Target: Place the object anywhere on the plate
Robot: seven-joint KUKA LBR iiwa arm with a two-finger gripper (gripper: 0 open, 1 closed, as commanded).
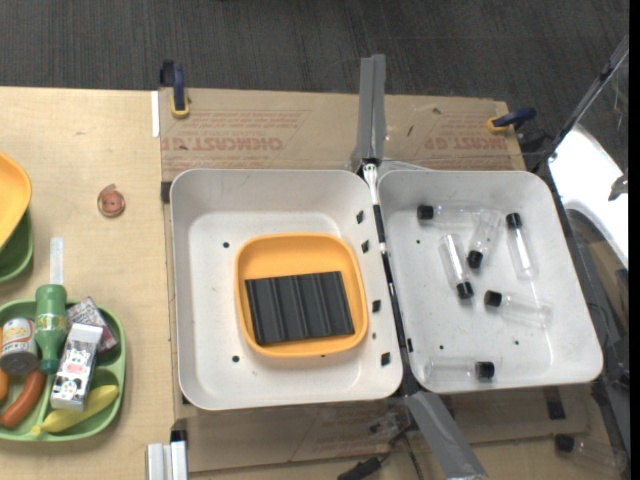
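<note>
An orange square plate [300,247] sits in the middle of the left white bin [200,268]. A dark grey ribbed slab [300,306] lies flat on the plate, covering most of its floor. The right white bin [560,348] holds several clear plastic tubes with black caps, scattered loosely, such as one tube [454,260] near its middle and another [519,246] toward its right side. One more capped tube [470,371] lies against the near wall.
On the wooden table to the left stand a green plate [110,400] of toy food and bottles, an orange bowl [10,203] at the edge, and a small pink disc [111,201]. Clamps [177,90] [510,120] hold the cardboard behind the bins. A grey post [372,108] rises between them.
</note>
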